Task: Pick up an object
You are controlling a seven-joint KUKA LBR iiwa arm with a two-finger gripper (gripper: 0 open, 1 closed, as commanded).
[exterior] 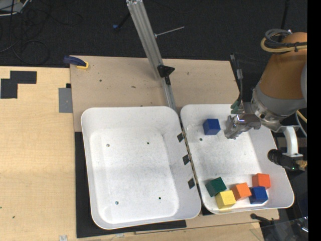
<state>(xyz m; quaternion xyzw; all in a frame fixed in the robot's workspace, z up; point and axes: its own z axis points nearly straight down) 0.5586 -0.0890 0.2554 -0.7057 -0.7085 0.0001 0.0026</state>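
A blue cube (211, 126) lies alone near the back of the right bin (251, 154). Along that bin's front edge sit a green cube (216, 186), a yellow cube (225, 198), an orange cube (242, 190), a red-orange cube (261, 180) and a second blue cube (259, 195), packed close together. My gripper (233, 129) hangs over the right bin just to the right of the lone blue cube, apart from it. Nothing shows between its fingers.
The left bin (135, 164) lies beside the right one, with black clips along the shared rim. A slanted aluminium bar (149, 39) rises behind the bins. A blue-and-yellow clamp (76, 61) sits at the bench's back left corner.
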